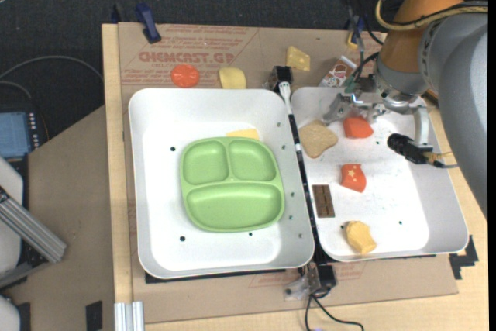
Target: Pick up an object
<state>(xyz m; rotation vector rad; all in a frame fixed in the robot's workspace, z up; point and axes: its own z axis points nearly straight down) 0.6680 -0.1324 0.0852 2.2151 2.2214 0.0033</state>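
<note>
The right bin [434, 221] holds several toy foods. A red piece [357, 127] lies at its far side, and my gripper [360, 103] hangs directly over it, close to or touching its top. A tan bread slice [318, 139] lies left of that, against the wall between the bins. A second red piece [353, 177] sits mid-bin. A brown chocolate bar [323, 201] lies near the left wall and a yellow piece [359, 236] near the front. The grey arm with its orange band [418, 19] reaches in from the upper right.
The left bin [155, 136] holds a green divided plate [231, 184] with a pale yellow slice [243, 134] behind it. Behind the bins on the cardboard lie an orange item [184, 75], a yellow item [232, 78], a cheese wedge [297, 58] and a small carton [335, 74].
</note>
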